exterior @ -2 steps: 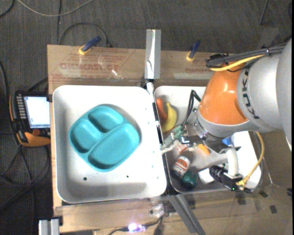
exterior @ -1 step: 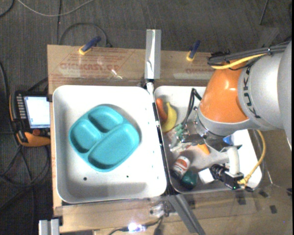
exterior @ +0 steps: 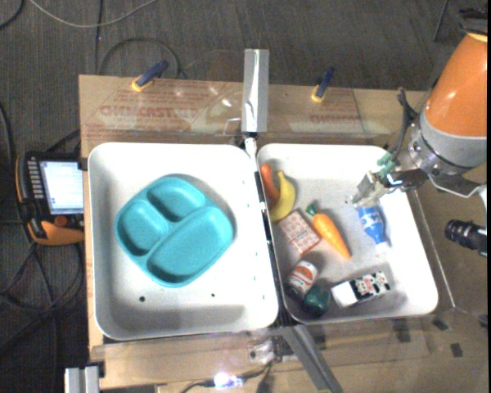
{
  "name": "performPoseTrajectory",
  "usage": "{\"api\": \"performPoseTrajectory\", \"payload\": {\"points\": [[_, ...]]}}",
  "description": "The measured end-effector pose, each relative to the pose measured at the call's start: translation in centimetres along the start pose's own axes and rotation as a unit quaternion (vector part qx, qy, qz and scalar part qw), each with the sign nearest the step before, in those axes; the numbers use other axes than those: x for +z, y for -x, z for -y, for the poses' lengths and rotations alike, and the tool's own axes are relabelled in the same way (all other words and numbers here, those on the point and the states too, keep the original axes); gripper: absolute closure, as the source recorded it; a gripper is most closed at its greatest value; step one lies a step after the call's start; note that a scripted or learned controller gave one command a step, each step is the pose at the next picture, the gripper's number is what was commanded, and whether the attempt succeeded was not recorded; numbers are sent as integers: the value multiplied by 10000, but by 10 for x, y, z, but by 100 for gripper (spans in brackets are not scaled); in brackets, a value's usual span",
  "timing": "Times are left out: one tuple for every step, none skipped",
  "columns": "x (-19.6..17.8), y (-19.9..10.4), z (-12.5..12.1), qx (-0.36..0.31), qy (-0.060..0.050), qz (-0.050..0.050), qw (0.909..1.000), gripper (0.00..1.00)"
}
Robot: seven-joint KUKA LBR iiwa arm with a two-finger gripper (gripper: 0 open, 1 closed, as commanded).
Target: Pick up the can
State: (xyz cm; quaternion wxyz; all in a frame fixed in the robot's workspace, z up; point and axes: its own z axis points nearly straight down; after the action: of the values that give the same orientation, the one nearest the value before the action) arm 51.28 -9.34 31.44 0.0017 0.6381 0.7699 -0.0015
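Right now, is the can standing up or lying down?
Lying down. The can rests on its side in the right bin, its label facing up, beside the small carton.

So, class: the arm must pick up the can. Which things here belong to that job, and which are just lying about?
Belongs to the job:
can
gripper

Just lying about:
carrot
banana
blue tube
teal divided plate
small box
cow-print carton

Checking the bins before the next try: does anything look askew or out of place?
Nothing looks spilled or broken. The can lies on its side near the right bin's front edge, against a dark green item. The teal divided plate sits skewed in the left bin. The pincer hovers above a blue packet.
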Motion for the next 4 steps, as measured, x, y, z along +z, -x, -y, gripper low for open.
{"api": "performPoseTrajectory", "payload": {"points": [[0,0,0,-1,-1,-1,10000,0],[125,-5,29,573,-22,-30,9984,0],[222,4,27,640,51,-12,9979,0],[212,4,25,639,67,-19,9979,100]]}}
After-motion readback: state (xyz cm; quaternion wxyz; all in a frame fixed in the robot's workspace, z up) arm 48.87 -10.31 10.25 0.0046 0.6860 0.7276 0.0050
